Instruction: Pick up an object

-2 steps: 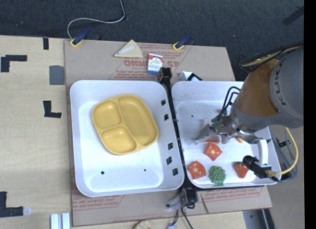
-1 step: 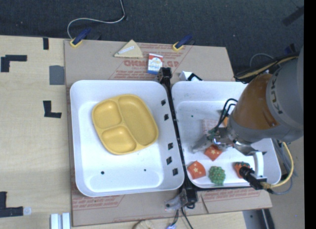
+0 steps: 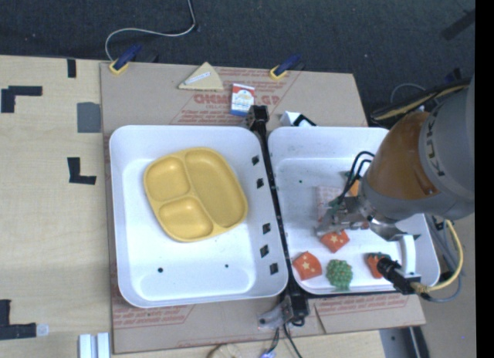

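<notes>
Just one camera, fixed up high, looking down at a slant on both bins (image 3: 123, 194), with the arm (image 3: 421, 167) coming in from the right.

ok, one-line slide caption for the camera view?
KUKA arm's gripper low in the right bin above small toy foods; yellow divided plate in left bin.
</notes>
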`<state>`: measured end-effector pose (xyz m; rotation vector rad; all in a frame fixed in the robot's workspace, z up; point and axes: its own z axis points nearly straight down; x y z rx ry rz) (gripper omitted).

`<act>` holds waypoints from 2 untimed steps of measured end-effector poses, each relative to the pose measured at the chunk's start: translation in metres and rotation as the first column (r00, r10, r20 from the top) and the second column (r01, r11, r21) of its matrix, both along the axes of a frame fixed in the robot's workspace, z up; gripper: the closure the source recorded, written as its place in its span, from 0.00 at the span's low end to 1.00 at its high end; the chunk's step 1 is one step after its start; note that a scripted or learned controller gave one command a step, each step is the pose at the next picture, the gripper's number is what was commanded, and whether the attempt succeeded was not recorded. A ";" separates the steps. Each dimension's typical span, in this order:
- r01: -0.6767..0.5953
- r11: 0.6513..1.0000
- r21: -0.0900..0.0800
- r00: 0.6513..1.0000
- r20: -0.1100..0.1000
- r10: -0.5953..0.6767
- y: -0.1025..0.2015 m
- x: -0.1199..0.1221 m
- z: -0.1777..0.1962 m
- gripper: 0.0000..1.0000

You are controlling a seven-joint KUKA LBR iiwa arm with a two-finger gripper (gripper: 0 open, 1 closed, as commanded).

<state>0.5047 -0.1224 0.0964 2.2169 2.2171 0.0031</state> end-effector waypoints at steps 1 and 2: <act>0.000 1.000 0.000 1.000 0.000 0.000 0.000 0.000 0.000 0.00; -0.001 1.000 0.001 1.000 0.002 0.001 0.001 -0.019 -0.010 0.00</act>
